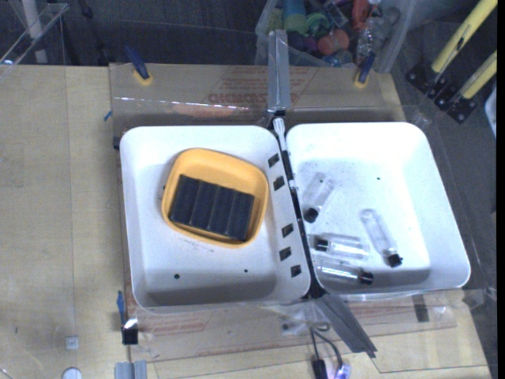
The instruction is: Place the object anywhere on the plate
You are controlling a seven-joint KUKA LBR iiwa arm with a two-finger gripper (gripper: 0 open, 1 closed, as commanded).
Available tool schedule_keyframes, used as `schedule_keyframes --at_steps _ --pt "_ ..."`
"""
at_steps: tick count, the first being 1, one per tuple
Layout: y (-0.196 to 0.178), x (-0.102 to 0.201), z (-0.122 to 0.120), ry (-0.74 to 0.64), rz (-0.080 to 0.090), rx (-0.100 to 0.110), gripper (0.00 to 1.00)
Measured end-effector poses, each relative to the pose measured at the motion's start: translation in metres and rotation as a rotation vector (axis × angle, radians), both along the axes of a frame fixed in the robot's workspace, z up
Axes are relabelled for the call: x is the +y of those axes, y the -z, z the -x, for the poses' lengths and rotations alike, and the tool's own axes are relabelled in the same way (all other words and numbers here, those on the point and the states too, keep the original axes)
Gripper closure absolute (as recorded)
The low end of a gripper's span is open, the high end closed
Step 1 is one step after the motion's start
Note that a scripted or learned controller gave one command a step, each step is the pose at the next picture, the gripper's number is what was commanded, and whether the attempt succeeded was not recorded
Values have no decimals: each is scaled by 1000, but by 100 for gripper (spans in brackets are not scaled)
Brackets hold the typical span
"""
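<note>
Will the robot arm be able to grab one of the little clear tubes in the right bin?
Probably yes. The clear tubes lie loose on the right bin's floor with nothing on top. Two near the front wall lie close together, which may make those harder to pinch.

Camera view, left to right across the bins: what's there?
left bin → yellow plate carrying a dark ribbed block → divider → right bin with clear vials
</note>
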State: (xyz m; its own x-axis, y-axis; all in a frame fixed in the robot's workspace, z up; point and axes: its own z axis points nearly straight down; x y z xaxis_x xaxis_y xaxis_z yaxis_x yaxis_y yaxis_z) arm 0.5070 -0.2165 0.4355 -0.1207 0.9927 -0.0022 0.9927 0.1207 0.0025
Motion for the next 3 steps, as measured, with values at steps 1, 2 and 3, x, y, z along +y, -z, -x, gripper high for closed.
schedule_keyframes --at_steps 1,2,3 --pt "65 59 -77 -152 -3 3 100" --pt "26 9 -104 -348 3 -4 100" --pt "0 56 -161 -567 3 -4 100"
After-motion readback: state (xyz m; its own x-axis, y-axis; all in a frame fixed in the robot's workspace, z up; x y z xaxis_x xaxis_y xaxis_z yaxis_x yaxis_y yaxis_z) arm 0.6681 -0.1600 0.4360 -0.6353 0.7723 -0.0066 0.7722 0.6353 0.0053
